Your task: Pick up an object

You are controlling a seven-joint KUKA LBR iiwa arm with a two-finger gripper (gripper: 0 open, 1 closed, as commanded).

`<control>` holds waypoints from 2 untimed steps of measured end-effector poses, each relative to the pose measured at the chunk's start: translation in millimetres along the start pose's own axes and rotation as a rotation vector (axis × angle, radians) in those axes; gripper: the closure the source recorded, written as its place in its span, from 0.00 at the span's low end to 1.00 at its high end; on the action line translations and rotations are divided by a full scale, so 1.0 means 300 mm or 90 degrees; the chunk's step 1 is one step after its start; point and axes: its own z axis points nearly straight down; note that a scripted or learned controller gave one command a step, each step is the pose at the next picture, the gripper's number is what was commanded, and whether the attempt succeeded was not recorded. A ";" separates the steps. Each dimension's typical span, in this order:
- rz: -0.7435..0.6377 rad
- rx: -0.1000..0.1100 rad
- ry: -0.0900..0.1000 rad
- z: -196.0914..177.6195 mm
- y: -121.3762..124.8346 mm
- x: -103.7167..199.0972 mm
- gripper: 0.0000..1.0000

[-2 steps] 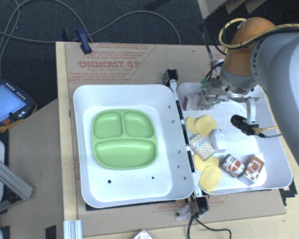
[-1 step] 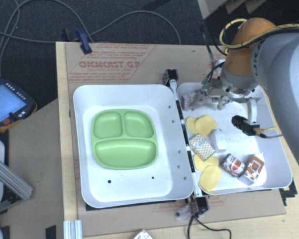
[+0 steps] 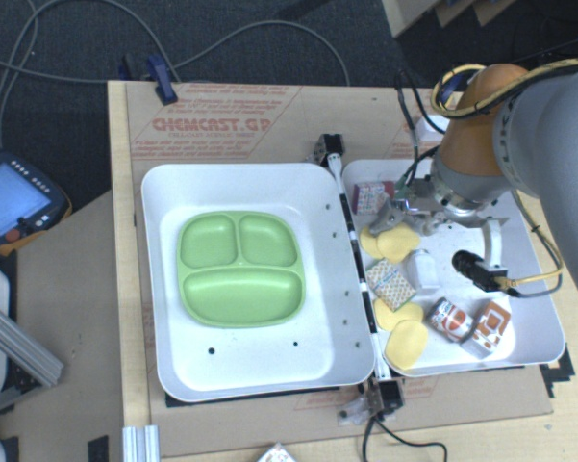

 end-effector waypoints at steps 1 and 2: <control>0.000 0.000 0.000 -0.001 -0.077 0.005 0.00; 0.000 -0.001 0.000 -0.034 -0.076 0.006 1.00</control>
